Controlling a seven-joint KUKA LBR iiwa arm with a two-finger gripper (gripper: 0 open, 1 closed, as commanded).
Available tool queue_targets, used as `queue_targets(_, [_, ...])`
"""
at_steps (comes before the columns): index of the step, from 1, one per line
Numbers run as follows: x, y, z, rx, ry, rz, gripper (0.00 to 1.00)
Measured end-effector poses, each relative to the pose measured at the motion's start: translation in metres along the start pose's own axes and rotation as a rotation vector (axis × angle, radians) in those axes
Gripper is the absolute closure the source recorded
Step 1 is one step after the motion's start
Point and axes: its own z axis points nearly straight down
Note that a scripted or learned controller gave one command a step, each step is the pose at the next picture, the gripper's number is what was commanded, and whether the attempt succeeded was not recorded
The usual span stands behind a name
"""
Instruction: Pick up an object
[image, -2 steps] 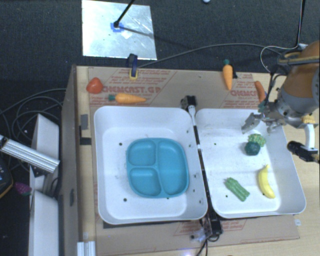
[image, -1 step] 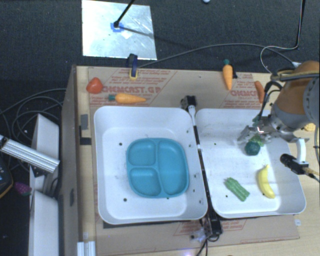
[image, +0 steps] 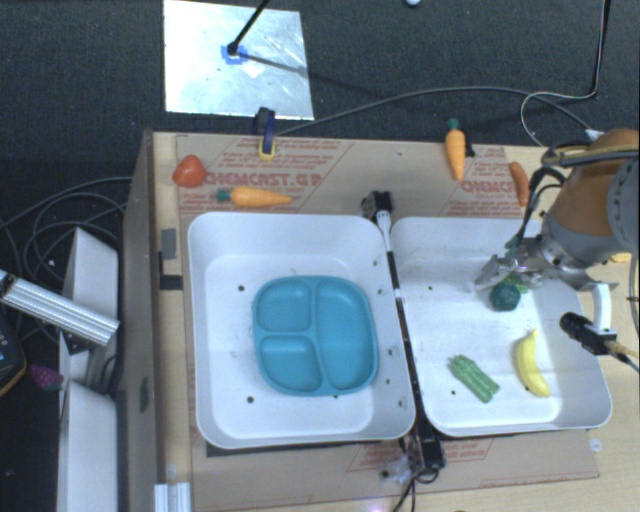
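The left bin carries a blue divided plate squarely in its middle, with bare floor all round it. In the right bin, the tool sits low, directly over a small dark-green object near the far wall; whether it is wide or narrow I cannot tell. The green pickle-like piece and banana lie apart toward the near rim, likely easier reaches.

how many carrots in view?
3. One carrot lies on the board behind the left bin; two, and, behind the right bin. The arm may hide more.
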Motion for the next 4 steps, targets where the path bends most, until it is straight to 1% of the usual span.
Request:
queue_targets(1, [-0.002, 0.001, -0.012, -0.005, -0.006, 0.0, 1.0])
queue_targets(2, [-0.002, 0.001, -0.012, -0.004, -0.005, 0.0, 0.0])
queue_targets(3, [-0.011, -0.033, -0.005, 0.02, 0.005, 0.004, 0.0])
queue_targets(4, [0.009, -0.048, 0.007, 0.02, 0.006, 0.002, 0.0])
